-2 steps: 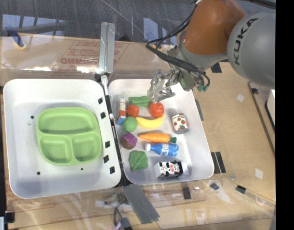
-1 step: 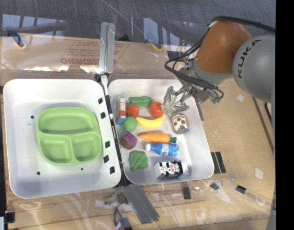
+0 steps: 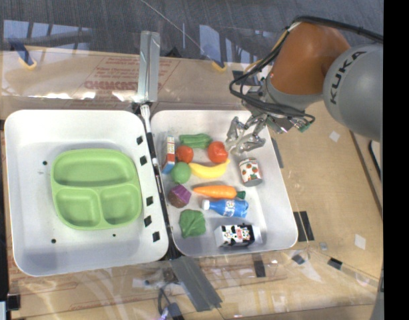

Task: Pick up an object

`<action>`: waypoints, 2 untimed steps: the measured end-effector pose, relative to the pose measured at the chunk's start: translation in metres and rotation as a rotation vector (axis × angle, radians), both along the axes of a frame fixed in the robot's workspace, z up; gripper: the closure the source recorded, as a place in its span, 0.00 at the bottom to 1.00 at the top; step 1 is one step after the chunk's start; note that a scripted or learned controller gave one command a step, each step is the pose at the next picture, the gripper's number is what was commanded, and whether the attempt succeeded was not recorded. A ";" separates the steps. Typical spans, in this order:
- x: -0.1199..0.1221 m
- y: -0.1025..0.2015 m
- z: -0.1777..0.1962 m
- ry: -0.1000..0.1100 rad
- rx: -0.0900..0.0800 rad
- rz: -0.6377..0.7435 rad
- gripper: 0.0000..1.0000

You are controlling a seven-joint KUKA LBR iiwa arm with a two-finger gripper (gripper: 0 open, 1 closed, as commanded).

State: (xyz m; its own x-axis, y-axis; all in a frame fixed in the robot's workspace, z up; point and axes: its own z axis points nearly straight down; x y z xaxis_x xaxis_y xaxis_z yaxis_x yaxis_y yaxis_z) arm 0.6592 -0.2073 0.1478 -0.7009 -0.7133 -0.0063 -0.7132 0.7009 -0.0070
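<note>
Toy groceries fill the right bin (image 3: 284, 209), the task's possible picks all lying loose on its white floor. Along the back sits a green pepper (image 3: 195, 140), with a red tomato (image 3: 184, 154) just in front of it and a second red tomato (image 3: 218, 152) to its right; a narrow red-and-white packet (image 3: 170, 149) stands against the bin's left wall beside them. A yellow banana (image 3: 208, 170) lies across the middle, touching a round green fruit (image 3: 182, 173) at its left end, and a small blue piece (image 3: 168, 168) peeks out beside that fruit. Further forward come a purple item (image 3: 180, 195), an orange carrot (image 3: 216, 191) with a green tip, a blue bottle (image 3: 227, 208) lying on its side, a leafy green piece (image 3: 192, 223) and a black-and-white carton (image 3: 235, 235) near the front wall. A small white can with red print (image 3: 250, 171) rests to the right of the banana. The gripper (image 3: 244, 139) hangs over the bin's back right area — just beside the right-hand tomato and just above the white can — with its metal fingers (image 3: 235, 131) spread apart and nothing between them. Behind it the arm (image 3: 354, 89) reaches in, its orange band (image 3: 308, 59) rising over the bin's far rim amid black cables. The left bin (image 3: 24, 245) holds a green divided tray (image 3: 96, 187) with three compartments — well apart from the gripper.
</note>
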 end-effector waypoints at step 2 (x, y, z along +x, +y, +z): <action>0.000 0.021 -0.014 0.003 -0.004 0.779 1.00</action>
State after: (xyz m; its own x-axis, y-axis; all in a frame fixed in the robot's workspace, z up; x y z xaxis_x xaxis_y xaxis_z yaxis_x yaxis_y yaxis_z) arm 0.6589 -0.1867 0.1342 0.0024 -1.0000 -0.0017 -1.0000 -0.0024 -0.0058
